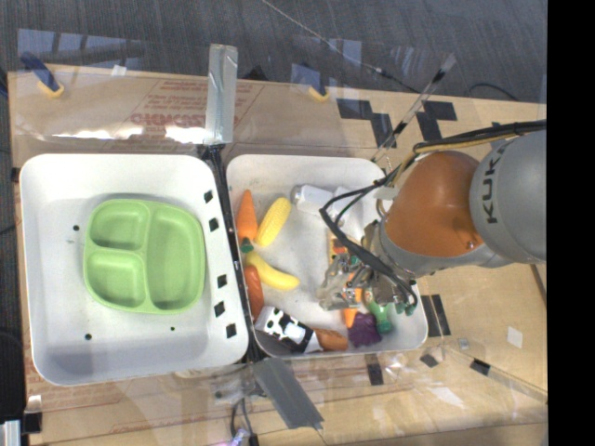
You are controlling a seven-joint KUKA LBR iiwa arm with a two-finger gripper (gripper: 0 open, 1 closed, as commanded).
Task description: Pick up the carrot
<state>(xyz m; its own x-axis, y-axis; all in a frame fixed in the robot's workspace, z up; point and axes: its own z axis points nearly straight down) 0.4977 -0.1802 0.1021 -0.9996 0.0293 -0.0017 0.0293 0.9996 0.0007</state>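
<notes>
Hand [349,286] low over right bin [307,170], carrot [245,217] well apart

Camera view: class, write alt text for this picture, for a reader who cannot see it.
A grey and orange robot arm lowers its pincer into the right bin, among toy foods; the carrot lies apart from it by the bin's left wall, beside a corn cob. The left bin holds a green divided plate.

Orange carrot [245,217], yellow banana [272,274], green divided plate [146,256], white bins [121,360]
</notes>
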